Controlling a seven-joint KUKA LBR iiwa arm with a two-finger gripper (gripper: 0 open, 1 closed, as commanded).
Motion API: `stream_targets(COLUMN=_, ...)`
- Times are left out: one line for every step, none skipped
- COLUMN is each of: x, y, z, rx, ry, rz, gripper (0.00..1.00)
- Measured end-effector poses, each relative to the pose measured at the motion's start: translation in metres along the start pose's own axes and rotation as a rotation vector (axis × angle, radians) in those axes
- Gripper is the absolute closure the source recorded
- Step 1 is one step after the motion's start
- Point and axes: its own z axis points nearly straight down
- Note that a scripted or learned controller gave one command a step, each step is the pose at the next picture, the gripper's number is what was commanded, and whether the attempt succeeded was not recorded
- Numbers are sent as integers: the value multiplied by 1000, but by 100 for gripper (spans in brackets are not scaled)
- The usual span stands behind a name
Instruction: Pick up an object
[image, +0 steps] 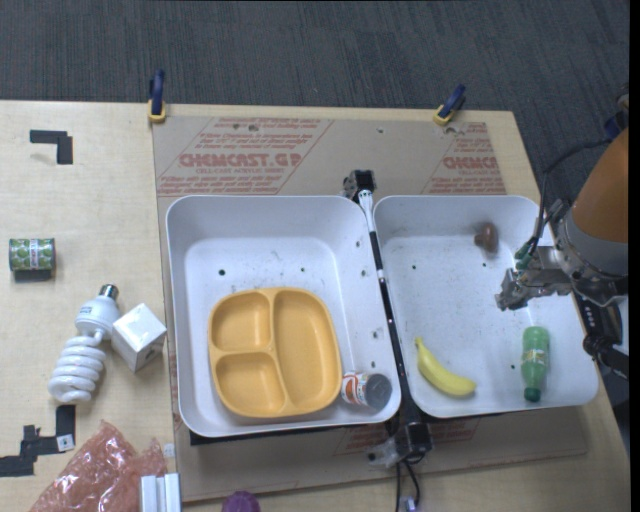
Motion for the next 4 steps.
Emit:
stream_targets(x=0, y=0, z=0, rx=0, ry=0, rz=0, gripper=0)
stream_targets(x=0, y=0, z=0, rx=0, ry=0, rz=0, gripper=0)
stream_targets(x=0, y=0, z=0, rx=0, ry=0, rz=0, gripper=0)
stream_targets(x=0, y=0, z=0, rx=0, ry=0, rz=0, gripper=0)
